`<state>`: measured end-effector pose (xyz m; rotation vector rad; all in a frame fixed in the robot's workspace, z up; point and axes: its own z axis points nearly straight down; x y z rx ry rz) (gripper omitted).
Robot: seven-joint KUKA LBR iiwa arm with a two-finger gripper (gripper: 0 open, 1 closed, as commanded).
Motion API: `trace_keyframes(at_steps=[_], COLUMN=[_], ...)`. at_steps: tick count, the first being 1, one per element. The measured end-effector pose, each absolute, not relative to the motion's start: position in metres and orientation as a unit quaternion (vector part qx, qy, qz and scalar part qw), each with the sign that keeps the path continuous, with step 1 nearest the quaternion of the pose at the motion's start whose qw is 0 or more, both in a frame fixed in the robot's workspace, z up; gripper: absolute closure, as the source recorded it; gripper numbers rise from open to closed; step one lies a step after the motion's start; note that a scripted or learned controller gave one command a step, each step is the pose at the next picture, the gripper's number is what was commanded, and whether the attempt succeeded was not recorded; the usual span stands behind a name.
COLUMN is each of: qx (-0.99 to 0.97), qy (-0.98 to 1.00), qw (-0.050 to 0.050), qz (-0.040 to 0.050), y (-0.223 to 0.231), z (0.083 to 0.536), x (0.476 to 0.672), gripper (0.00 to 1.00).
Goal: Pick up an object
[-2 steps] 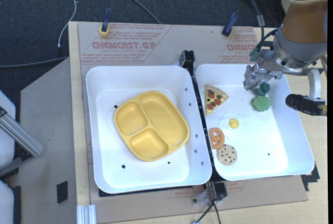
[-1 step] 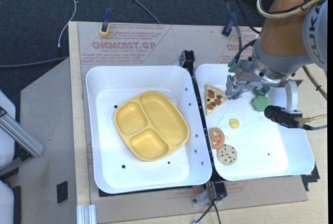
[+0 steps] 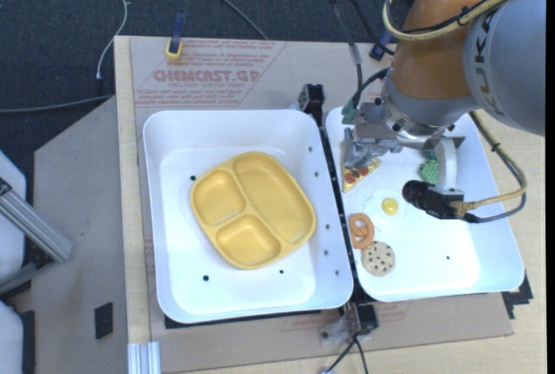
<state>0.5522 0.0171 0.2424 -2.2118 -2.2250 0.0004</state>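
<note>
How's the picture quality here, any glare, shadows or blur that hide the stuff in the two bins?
Camera view: light is even and soft; the yellow tray and left bin are sharp with faint shadows. The right bin is bright, near washed out, yet the cookie and pretzel read clearly. The arm shows a mild sheen and shades the gripper, where small items blur together.

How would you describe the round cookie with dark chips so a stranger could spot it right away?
Start at the right-hand shallow white bin, the one under the grey and orange arm. Near its left wall, toward the front edge, lies the round tan cookie. Dark chips dot its solid face, unlike the orange twisted pretzel just behind it.
</note>
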Motion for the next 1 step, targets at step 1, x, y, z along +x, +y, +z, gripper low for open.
trace_keyframes(at_steps=[1], qx=[-0.705], qy=[-0.709], qw=[0.002], qz=[0.0004], y=[0.0608], z=[0.2452], x=[0.5322], gripper=[1.00])
